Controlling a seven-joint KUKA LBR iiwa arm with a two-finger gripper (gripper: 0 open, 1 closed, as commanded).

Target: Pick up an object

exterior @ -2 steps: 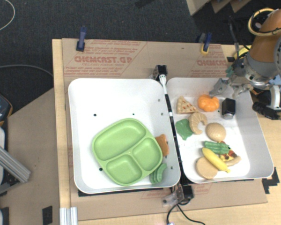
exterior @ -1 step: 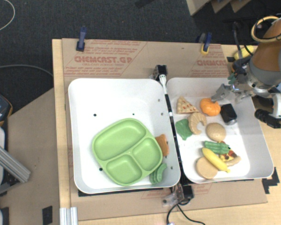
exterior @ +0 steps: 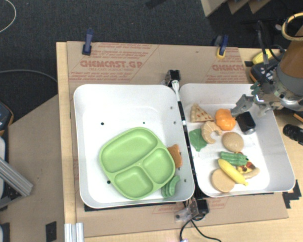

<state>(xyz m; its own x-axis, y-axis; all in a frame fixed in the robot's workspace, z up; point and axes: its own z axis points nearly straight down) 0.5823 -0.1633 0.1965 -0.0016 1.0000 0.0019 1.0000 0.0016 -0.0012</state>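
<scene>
Spread pincer [exterior: 244, 114] over right bin [exterior: 272, 150], beside orange [exterior: 224, 119], cracker [exterior: 200, 114] and bagel [exterior: 210, 131].

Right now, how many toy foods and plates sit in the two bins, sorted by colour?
Green: 4, divided plate, leafy piece, bean pod, ridged piece
Orange: 1, orange
Yellow: 1, banana
Tan or brown: 6
Total: 12
</scene>
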